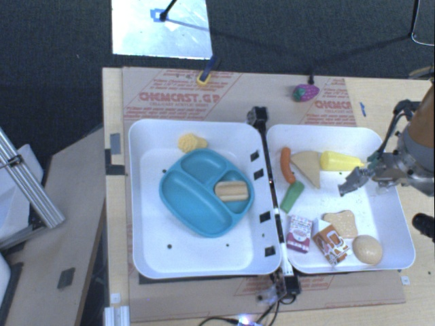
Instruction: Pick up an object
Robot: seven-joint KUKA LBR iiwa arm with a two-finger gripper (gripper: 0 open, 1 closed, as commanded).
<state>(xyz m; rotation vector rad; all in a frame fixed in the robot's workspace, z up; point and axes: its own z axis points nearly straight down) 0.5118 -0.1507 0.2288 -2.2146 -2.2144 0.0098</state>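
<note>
The right bin (391, 212) holds several toy foods: a red sausage (287, 165), a beige wedge (309, 169), a yellow block (340, 160), a green piece (292, 197), a red-and-white carton (300, 233), an orange carton (331, 244), a toast slice (342, 223) and a beige egg-shaped piece (368, 249). My gripper (354, 180) hangs over the bin's middle right. It is just below the yellow block and above the toast slice. I see nothing in it.
The left bin (153, 250) holds a blue divided plate (197, 206) with a tan roll (232, 191) on it, and a yellow piece (192, 142) behind the plate. A purple toy (305, 92) and a yellow item (204, 79) lie on the bench behind the bins.
</note>
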